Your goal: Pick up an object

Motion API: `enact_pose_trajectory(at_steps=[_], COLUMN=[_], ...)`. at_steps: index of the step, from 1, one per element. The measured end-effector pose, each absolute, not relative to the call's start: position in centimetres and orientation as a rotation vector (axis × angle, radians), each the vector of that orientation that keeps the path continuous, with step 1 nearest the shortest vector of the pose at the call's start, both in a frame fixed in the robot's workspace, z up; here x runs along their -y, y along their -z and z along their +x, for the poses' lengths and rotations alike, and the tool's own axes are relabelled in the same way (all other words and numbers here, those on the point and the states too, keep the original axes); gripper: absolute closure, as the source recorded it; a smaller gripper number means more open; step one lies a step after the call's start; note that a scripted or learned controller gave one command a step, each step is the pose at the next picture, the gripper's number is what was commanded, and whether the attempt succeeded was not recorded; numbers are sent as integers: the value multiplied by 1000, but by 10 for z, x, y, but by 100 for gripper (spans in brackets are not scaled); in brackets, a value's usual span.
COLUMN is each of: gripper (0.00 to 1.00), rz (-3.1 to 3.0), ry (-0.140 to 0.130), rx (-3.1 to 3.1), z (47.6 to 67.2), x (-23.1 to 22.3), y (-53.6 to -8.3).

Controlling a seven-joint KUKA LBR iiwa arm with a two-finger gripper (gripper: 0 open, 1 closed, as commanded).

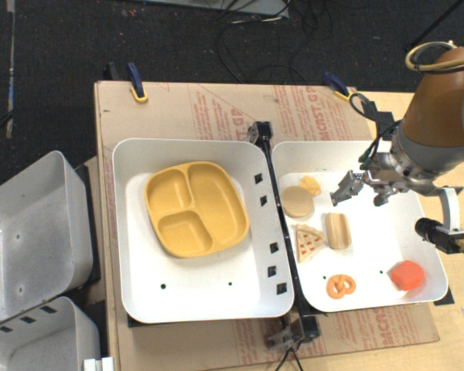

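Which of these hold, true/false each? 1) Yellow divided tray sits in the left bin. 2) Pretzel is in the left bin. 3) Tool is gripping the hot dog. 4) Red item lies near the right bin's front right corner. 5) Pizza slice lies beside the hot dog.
1) True: the yellow divided tray sits in the left bin.
2) False: the pretzel is in the right bin.
3) False: the tool hangs above the hot dog, nothing between its fingers.
4) True: red item.
5) True: pizza slice.
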State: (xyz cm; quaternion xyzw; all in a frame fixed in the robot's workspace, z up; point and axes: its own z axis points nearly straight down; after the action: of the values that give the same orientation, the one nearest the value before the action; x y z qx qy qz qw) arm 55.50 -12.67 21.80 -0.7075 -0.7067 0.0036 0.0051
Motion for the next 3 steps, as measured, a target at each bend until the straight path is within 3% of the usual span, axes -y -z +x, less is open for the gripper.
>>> enact_pose_trajectory(at_steps=[1, 3], gripper=[0, 0], rz=[-2220, -2220], ry=[0, -5], rx=[2223, 2217], z=[558, 566], x=[127, 135], y=[-224, -117])
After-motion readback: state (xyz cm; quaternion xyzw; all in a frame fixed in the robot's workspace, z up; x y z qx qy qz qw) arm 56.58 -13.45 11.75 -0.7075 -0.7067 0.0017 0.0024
